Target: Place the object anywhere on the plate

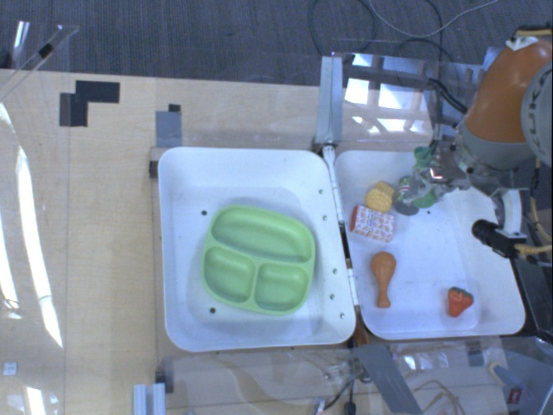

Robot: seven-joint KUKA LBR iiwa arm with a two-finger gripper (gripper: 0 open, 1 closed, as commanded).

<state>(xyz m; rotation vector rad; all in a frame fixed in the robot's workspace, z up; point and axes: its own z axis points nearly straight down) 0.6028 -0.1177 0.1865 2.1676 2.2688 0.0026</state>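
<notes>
Nearest us, at the bottom of the view, we see the front rims of two white bins side by side on the counter. We note the left bin holds a green plate with three compartments, one long section at the back and two smaller ones in front; it sits flat, roughly centred, and nothing lies on it. We see four small items in the right bin. A red strawberry-like toy lies near the front right corner, well apart from the rest. An orange-brown drumstick lies left of centre, its thick end pointing away from us. Just behind it we find a small box with a red-and-white pattern, near the bin's left wall, and a yellow corn-like piece touching or just beside the box at its back edge. We see the arm enter from the right, its orange band at the upper right of the view, with the tool low over the back of the right bin, just right of the yellow piece. We cannot tell how the tool's tips stand; they are blurred and partly lost against a greenish-grey shape there. We see nothing clearly pinched. All four items are in the right bin, none on the plate. Cables loop on the dark floor behind the counter.
</notes>
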